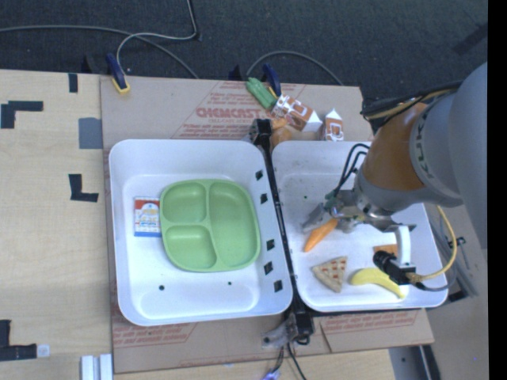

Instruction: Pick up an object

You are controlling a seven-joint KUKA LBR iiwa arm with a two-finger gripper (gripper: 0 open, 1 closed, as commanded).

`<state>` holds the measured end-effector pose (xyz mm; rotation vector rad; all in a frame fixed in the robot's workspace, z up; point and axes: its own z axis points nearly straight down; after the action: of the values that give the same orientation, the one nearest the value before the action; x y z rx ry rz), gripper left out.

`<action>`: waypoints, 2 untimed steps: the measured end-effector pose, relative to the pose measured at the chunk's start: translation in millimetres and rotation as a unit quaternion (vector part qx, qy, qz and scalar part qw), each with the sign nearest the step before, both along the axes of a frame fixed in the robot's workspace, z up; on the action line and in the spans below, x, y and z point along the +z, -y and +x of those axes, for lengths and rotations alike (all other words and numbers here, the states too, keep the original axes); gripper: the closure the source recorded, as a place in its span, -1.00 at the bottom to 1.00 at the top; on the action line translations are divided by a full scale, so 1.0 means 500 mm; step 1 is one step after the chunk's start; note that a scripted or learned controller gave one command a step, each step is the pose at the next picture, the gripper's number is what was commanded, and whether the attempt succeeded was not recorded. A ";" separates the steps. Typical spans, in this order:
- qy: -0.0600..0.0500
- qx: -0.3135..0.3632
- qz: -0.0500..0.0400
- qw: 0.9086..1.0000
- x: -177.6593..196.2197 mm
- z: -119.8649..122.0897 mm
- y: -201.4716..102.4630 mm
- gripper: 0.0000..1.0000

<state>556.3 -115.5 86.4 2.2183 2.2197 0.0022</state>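
Low in the right bin [301, 176], the gripper [331, 216] pointed toward the divider, its dark metal fingers meeting the thick end of a small orange carrot [320, 233]; whether they were spread or pinched on it could not be told, since the wrist covered most of them. That carrot, tapered and smooth, lay tilted on the glossy white floor, its tip toward the bin's near left corner. Just beyond it sat a tan, waffle-textured wedge [331, 272], and beside that a curved yellow banana [379, 281] with a dark tip. An orange band [394, 158] wrapped the grey arm above the wrist. Across the divider, the left bin [127, 165] held a matte green tray [211, 223] with three rounded compartments, and a small flat printed card [146, 216] touching its left edge.
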 end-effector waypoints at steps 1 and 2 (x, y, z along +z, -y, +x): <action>0.001 0.000 -0.001 1.000 0.000 -0.018 -0.039 -1.00; 0.001 0.000 -0.001 1.000 0.019 -0.018 -0.039 1.00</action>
<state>547.4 -96.1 96.1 2.2166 2.2175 0.0017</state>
